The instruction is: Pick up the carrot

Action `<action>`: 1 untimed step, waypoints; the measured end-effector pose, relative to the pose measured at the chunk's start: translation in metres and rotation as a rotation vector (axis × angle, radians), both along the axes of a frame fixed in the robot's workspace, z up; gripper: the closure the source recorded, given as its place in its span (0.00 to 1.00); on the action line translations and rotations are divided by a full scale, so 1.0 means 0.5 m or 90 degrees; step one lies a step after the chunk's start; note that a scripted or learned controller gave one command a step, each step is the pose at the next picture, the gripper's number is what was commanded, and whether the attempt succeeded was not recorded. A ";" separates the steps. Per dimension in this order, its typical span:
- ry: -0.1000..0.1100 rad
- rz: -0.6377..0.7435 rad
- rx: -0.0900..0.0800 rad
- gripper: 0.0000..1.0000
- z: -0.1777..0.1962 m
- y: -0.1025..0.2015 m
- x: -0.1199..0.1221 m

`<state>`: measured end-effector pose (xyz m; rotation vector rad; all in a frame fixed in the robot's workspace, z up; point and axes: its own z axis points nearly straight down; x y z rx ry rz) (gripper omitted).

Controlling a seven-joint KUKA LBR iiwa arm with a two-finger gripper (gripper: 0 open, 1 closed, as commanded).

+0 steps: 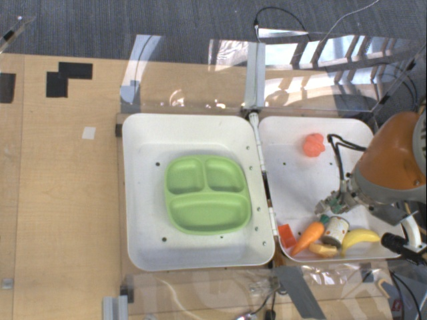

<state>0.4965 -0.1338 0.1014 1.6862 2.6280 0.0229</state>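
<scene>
Carrot (307, 237) lies wedged between red block (286, 234) and banana (360, 239) as the pincer (333, 207), its spread unclear, hovers above; a clean, centered descent looks best.

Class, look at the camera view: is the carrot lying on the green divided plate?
No, the carrot lies in the right bin near its front edge, while the green plate sits in the left bin.

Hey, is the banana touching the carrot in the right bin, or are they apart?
Apart. The camera view shows the banana lying right of the carrot, with a small can-like object between them.
</scene>
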 end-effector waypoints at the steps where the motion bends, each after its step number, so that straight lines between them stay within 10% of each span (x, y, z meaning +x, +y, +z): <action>1: 0.000 0.000 0.000 0.00 0.000 0.000 0.000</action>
